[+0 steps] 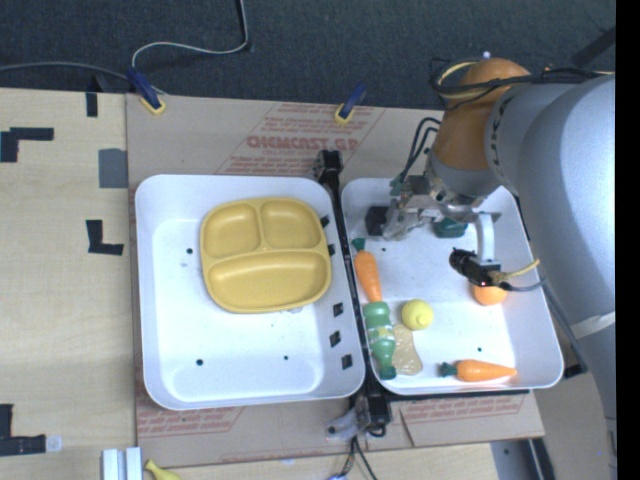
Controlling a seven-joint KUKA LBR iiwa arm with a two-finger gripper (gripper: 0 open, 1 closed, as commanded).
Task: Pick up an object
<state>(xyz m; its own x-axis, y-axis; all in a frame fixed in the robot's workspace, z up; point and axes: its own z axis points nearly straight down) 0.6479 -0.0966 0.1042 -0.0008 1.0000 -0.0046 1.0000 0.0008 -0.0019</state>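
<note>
My gripper (403, 218) hangs low over the far part of the right bin (530, 353), near the divider. A small teal object (450, 228) lies just to its right. An orange carrot (367, 275) lies in front of the gripper along the bin's left wall. Nearer the front are a green piece (378, 330), a pale translucent piece (404, 346) beside it, and a yellow ball (417, 315). A second carrot (481, 371) rests at the front right. An orange round object (490, 293) sits at the right side, partly hidden by the arm's parts.
The left bin (165, 358) holds a yellow divided plate (266, 251) in its far half. The grey arm (570, 168) covers the right bin's far right corner. Cardboard (290, 138) lies under both bins.
</note>
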